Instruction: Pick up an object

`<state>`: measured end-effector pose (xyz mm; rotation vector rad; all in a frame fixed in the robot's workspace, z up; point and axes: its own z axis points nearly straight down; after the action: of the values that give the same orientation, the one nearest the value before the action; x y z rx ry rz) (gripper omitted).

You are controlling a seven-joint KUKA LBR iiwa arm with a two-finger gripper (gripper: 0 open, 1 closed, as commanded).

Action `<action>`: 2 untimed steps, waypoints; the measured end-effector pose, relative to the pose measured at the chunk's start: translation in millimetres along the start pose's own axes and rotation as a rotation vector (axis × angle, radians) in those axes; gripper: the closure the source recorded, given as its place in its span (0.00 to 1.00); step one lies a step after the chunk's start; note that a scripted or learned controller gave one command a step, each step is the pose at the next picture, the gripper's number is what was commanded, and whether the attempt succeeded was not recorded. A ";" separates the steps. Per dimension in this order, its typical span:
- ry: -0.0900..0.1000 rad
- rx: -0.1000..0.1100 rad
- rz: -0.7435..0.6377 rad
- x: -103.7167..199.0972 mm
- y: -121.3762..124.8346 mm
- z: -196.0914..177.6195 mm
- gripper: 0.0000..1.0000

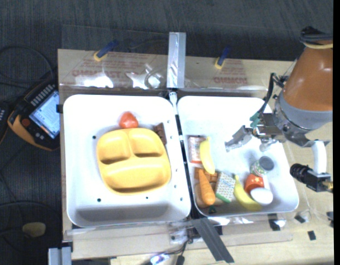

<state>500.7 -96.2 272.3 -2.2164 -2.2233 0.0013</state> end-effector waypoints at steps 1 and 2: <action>0.001 0.002 -0.044 -28.8 10.0 122.1 0.00; -0.003 -0.013 -0.029 -9.3 -13.4 183.2 0.00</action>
<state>486.9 -105.4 89.1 -2.1925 -2.2629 -0.0093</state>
